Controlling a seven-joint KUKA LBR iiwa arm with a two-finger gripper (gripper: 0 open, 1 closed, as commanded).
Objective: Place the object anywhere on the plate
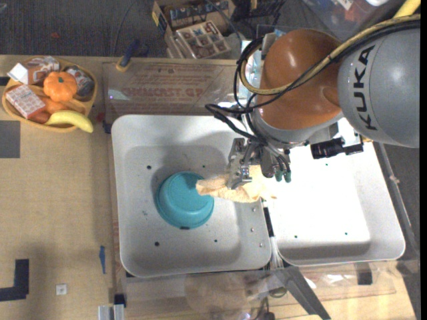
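A round teal plate (181,202) lies in the left white bin (133,145), a little below its middle. A pale tan, cone-shaped object (220,188) hangs level at the plate's right rim, its pointed end over the rim and its wider end toward the wall between the bins. My gripper (241,174) comes down from the grey and orange wrist right above the object. Its fingers (235,165) are closed on the object's middle. The wrist hides the back right corner of the left bin.
The right white bin (340,225) lies beside the left one, partly under the arm. A basket of toy fruit (50,99) sits on the bench at the far left. A flat cardboard sheet (173,85) lies behind the left bin, with boxes on the floor beyond.
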